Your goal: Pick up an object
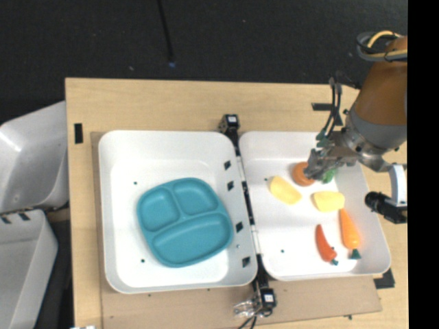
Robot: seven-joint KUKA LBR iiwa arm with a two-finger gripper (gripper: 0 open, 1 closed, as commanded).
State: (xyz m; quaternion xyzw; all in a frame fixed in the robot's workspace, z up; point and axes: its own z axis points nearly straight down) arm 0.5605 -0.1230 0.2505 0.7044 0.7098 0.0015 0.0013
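Left bin (110,184) sat toward the worktop's (171,101) left edge and carried a blue divided plate (184,220), lying flat near the bin's middle. Right bin (274,259) sat just beside it, toward the worktop's right edge, with the toy food in it. Going rightward inside that bin: a yellow lemon-like piece (284,190), an orange round piece (302,174) nearer the far edge, a second yellow piece (328,200), a red chili (324,244) and an orange carrot (350,230) near the front right corner. All small, smooth, plastic-looking.

The gripper (319,164) was low over the orange round piece, partly covering it; something green showed just beside it. How far the gripper was open could not be told, and no object was visibly held in it. The arm (381,108) came in from the worktop's right edge.

Step judged: the descent or grasp attempt on the orange round piece, lift not yet done. Next move would call for closing squarely on that piece and rising straight up without nudging the nearby yellow ones.
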